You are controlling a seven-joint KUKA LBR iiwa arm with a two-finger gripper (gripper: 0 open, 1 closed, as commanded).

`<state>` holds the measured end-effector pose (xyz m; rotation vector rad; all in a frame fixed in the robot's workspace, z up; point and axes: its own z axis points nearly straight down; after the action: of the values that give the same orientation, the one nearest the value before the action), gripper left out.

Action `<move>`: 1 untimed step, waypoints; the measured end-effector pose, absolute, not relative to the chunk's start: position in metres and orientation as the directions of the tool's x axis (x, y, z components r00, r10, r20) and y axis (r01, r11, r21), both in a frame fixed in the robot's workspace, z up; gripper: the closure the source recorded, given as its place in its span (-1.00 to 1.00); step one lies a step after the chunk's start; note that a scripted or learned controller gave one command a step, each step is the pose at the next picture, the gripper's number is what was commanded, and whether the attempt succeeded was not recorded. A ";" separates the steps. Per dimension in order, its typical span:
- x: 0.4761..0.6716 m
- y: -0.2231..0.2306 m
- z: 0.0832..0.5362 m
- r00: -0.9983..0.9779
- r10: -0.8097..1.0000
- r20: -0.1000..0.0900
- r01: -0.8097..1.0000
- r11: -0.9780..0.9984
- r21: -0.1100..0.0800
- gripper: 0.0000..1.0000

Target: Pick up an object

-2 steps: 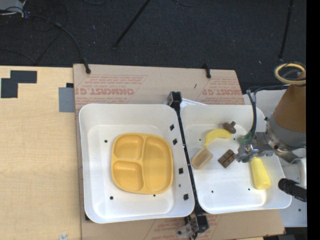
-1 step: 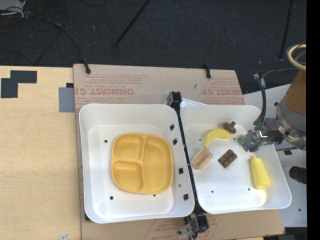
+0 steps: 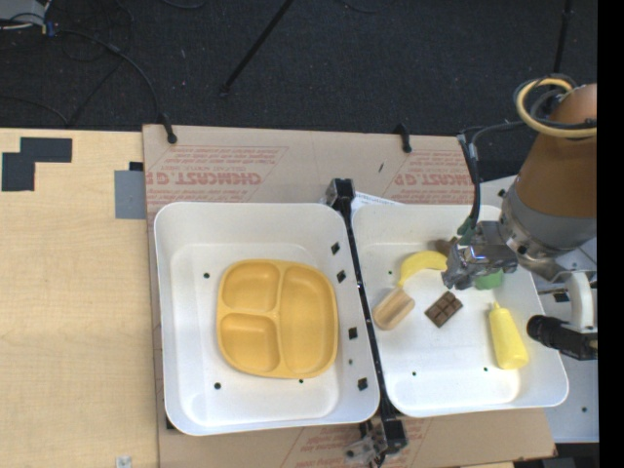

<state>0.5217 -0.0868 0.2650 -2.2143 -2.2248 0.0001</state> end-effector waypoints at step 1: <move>0.520 -0.035 0.264 -0.005 1.000 0.002 1.000 0.005 -0.004 1.00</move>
<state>0.5205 -0.0346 0.2636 -2.2129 -2.2238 0.0031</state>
